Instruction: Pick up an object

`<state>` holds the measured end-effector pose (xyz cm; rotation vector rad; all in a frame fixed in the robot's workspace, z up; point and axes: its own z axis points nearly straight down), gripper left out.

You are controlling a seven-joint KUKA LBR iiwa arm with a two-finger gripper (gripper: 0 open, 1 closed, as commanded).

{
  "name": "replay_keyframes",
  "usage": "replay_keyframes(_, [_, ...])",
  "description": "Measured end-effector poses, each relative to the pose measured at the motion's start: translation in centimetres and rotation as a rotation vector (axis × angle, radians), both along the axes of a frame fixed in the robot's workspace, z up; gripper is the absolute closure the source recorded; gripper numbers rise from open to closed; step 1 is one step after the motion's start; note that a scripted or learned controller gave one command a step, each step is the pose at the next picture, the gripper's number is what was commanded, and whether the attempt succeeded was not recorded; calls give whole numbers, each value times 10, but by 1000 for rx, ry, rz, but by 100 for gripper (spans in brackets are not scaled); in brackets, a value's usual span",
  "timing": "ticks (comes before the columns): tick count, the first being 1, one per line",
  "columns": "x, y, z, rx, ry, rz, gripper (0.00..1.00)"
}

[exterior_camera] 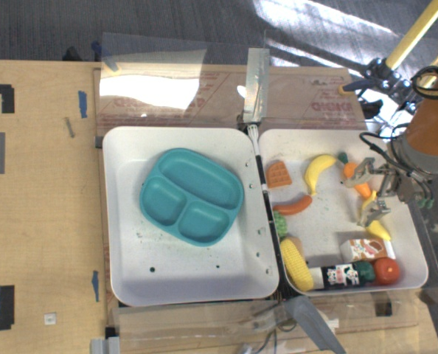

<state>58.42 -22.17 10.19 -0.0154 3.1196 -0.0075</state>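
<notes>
- The gripper (372, 190) hangs over the right side of the right bin (329, 271), and its fingers (363, 169) look spread apart with nothing clearly pinched between them.
- A small orange piece (363, 191), maybe a carrot, sits right between the fingers; whether they touch it is too blurry to call.
- Just past the fingers toward the left bin lies a yellow banana (318, 171), and a bit further a waffle-looking orange wedge (278, 174) and a red sausage (296, 205).
- Just below the fingers sits a small yellow piece (379, 231), then a little carton (364, 249), a red tomato (386, 270) and a dark bottle (344, 275) lying on its side.
- A corn cob (296, 264) lies well off from the fingers, by the bin's lower left corner.
- Way off on the far side from the fingers, the left bin (130, 271) holds a teal divided plate (192, 196).
</notes>
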Motion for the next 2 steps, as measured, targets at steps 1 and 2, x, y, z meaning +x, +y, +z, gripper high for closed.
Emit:
replay_keyframes(1, [-4,0,-13,3,12,-8,0])
replay_keyframes(2, [1,0,1,-1,-3,-6,100])
